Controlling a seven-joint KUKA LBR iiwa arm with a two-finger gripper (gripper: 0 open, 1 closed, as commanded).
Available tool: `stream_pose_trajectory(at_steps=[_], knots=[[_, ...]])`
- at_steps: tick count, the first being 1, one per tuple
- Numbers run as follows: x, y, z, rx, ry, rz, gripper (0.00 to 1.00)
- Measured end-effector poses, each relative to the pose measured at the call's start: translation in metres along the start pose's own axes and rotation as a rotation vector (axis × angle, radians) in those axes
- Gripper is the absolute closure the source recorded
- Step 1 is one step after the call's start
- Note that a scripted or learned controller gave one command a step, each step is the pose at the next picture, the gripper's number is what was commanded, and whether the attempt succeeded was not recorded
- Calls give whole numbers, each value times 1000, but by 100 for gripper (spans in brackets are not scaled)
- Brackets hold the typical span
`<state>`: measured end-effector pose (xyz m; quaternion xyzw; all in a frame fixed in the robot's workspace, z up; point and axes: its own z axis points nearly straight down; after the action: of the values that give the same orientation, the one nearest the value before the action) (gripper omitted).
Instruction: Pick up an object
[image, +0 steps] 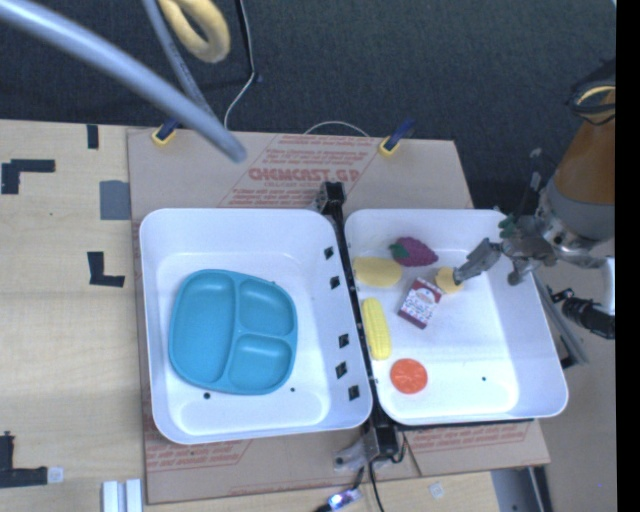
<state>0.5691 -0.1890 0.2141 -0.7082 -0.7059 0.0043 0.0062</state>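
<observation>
On the bench (60, 300), operator, you had two white bins side by side on a cardboard sheet (300, 175). Your left bin (160, 240) held a blue plate (234, 332) with three compartments, lying flat toward its left side. Your right bin (520, 370) held the small items, all gathered in its left half.

From the right edge your arm (590, 170) reached in, orange band above the grey wrist, and stopped over the far right corner of the right bin. Your gripper (492, 258) pointed left and downward into that bin. One finger (475, 263) slanted down toward a small yellow piece (448, 282) and looked to be touching it or just beside it; you could not tell whether the fingers were wide or narrow, nor whether anything sat between them.

Among the items, your corn (376, 328) lay lengthwise along the left wall, near the divider. Far of it sat a lemon (377, 271), and just right of that a purple fruit (413, 251). A red carton (421, 303) lay tilted between the corn and the yellow piece, just left of the finger. An orange disc (408, 376) rested nearest you, right of the corn's near end. The yellow piece, smallest of all, sat just right of the carton's far corner.
</observation>
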Motion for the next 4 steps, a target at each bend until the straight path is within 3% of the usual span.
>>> stream_pose_trajectory(at_steps=[1, 3, 4], knots=[[1, 3, -8, -13, -3, -4, 0], [-9, -1, 114, -8, -2, -3, 0], [-10, 1, 125, -17, -4, -4, 0]])
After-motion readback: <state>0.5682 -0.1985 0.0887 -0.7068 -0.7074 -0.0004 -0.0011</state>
